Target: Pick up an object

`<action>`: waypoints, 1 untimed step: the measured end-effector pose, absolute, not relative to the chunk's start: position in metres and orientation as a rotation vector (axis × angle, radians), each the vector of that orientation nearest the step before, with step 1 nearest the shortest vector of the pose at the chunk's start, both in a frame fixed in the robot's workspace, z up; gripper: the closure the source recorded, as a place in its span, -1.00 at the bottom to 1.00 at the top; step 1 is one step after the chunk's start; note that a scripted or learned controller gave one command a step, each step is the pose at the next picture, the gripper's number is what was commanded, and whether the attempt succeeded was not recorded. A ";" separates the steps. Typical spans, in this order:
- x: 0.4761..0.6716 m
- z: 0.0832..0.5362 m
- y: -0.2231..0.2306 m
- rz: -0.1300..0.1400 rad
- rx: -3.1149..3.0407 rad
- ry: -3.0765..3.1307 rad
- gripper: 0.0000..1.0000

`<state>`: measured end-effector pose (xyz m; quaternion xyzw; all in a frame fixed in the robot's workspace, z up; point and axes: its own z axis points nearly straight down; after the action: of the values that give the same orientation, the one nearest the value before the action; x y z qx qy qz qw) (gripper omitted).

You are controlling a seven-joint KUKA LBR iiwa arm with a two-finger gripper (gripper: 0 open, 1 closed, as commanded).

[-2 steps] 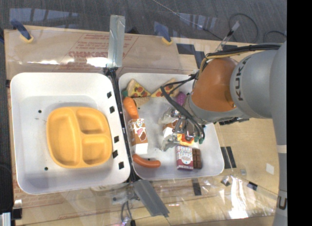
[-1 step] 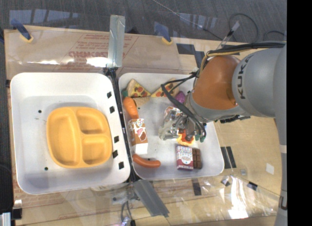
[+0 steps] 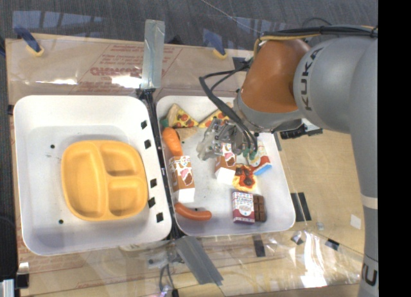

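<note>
The right bin [image 3: 207, 196] holds several toy foods: a pizza slice [image 3: 180, 118], a carrot [image 3: 171, 140], a small carton [image 3: 183, 172], a sausage [image 3: 192, 212], a red snack packet [image 3: 243, 206] and a chocolate bar [image 3: 259, 208]. My gripper [image 3: 223, 143] hangs low over the middle of this bin, just above a small white and brown item [image 3: 227, 166]. Its metal fingers point down toward the pile. The arm's orange band [image 3: 273, 74] and grey wrist cover the bin's upper right part.
The left bin [image 3: 38, 113] holds a yellow divided tray [image 3: 103, 178]. A black divider with tape [image 3: 152, 65] runs between the bins. More colourful toys [image 3: 258, 160] lie at the right of the gripper. Cables [image 3: 215, 87] loop from the wrist.
</note>
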<state>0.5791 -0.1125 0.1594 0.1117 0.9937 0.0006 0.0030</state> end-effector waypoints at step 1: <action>0.508 0.160 -0.188 -0.004 0.511 3.099 1.00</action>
<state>0.5079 -0.1878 0.1597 0.1628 0.9867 -0.0012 0.0004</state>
